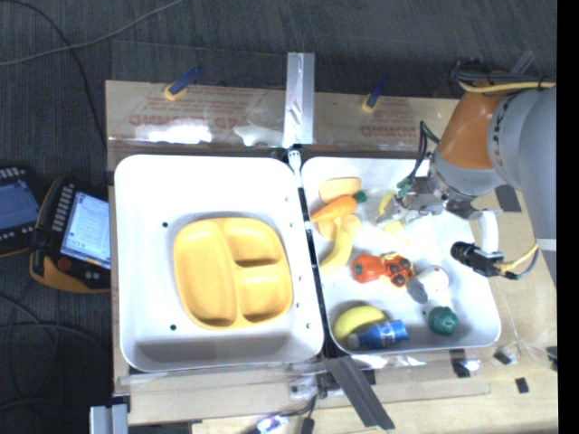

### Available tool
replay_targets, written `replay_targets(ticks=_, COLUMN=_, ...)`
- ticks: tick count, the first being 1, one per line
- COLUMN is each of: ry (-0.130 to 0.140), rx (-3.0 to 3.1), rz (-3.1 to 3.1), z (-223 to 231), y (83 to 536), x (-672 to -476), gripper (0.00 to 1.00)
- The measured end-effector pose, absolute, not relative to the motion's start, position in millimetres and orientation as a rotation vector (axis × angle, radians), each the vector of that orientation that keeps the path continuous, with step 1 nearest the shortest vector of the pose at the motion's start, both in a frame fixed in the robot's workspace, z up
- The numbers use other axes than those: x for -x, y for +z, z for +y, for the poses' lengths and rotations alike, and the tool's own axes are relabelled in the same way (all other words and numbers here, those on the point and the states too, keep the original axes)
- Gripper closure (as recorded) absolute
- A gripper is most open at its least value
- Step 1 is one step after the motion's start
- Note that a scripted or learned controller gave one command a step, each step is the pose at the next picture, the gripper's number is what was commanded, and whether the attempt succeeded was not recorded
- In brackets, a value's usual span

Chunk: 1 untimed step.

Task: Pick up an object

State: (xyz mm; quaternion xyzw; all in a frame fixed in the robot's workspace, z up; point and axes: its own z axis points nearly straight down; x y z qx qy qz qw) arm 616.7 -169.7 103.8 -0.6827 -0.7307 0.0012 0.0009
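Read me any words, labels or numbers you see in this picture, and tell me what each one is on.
None can be read.
Red print on the clear sheet behind the bins: too blurred to read.
Screen of the handheld pendant left of the bench: lit, text too small.
Blue bottle label: unreadable.

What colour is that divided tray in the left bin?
Yellow; the divided tray shows clearly in the camera view.
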Motion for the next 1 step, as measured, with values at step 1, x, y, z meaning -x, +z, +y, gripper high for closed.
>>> replay_targets(ticks=1, ry=0.005, rx=2.301, rz=-2.139, z=-124.3, y=208.9, x=-614.2, gripper=1.00)
